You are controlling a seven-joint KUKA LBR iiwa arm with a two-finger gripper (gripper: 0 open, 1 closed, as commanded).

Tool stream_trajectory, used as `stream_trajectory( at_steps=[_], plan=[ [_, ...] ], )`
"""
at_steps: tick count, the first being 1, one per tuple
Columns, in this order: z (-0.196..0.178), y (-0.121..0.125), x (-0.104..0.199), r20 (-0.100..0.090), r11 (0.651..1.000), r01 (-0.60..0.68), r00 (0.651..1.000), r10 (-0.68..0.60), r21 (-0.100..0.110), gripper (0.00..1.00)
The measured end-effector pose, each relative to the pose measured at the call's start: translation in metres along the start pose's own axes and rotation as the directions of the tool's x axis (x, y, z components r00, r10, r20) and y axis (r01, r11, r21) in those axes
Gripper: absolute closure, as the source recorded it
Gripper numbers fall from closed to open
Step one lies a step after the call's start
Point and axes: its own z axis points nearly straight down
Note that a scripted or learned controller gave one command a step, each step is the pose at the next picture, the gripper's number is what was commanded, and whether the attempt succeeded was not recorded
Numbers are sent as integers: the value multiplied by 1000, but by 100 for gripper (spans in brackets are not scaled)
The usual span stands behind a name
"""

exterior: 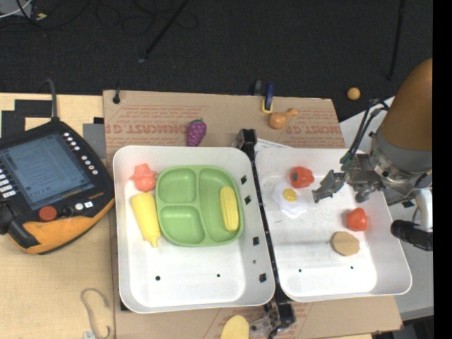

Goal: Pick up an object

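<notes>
My gripper (326, 188) hangs over the middle of the right bin (395, 277), at the end of the grey arm coming in from the right. A red pepper-like toy (301, 176) lies just to its left, and a fried egg toy (289, 198) sits below that. To the gripper's lower right are a red tomato-like toy (357, 219) and a tan potato-like piece (345, 244). None of these things touches the gripper.
The left bin (183, 281) holds a green divided plate (187, 214) with a corn cob (229, 208), a yellow bottle (146, 217) and a pink toy (144, 178). A purple grape toy (196, 131) and an orange gourd (281, 118) lie behind the bins. A teach pendant (46, 179) rests at the left.
</notes>
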Motion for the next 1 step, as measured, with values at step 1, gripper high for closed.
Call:
stream_trajectory(
  at_steps=[1],
  plan=[
    [64, 2, 4, -2, 1000, 1, 1000, -1, 7, 0]
  ],
)
